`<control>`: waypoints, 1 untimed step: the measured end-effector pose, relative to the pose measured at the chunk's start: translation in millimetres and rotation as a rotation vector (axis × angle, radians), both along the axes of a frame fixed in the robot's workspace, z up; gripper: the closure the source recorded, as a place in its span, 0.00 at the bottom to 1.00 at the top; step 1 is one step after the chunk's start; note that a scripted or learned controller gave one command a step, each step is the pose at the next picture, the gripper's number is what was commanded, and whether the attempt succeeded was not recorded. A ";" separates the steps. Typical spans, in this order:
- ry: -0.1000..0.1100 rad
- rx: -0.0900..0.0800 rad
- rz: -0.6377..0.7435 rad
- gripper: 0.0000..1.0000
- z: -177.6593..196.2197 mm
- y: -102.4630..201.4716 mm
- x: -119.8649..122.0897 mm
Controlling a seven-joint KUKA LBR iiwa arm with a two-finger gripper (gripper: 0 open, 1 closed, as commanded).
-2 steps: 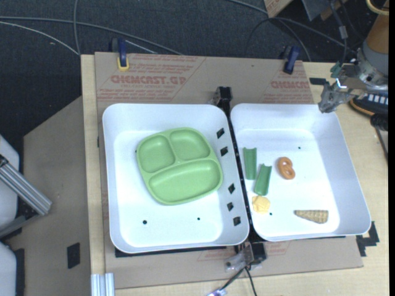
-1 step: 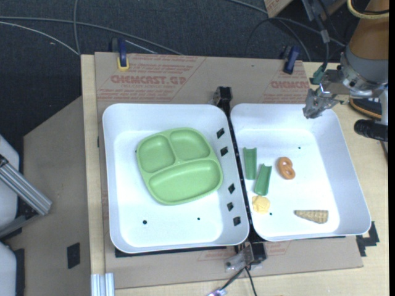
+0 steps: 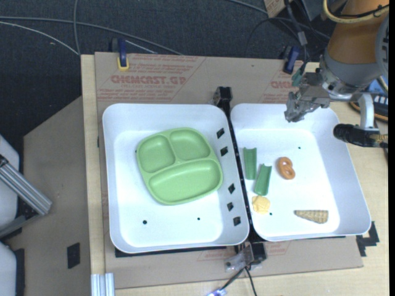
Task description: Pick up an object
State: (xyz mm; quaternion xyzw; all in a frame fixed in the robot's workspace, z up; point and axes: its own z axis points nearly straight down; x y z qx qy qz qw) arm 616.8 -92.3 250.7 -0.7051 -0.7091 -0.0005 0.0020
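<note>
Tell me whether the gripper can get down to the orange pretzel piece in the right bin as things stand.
Probably yes. The gripper hangs over the right bin's far edge, and the orange pretzel piece lies alone on bare floor, apart from the green sticks.

A robotics lab: clamped board (image 3: 185,73), two white bins (image 3: 117,165), loose cables (image 3: 80,17) on dark carpet

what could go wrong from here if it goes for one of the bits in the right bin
1. The two green sticks lie touching, right against the divider wall; a grab there could catch both or hit the wall.
2. The small yellow lump sits close below them, so it may get nudged.
3. The claw hangs over the white right bin's far rim, well away from the orange ring-shaped piece and the flat tan wedge; a straight drop would likely grab nothing.
</note>
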 end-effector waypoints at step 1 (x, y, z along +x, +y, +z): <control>0.002 -0.001 0.000 1.00 -14.2 54.8 -6.6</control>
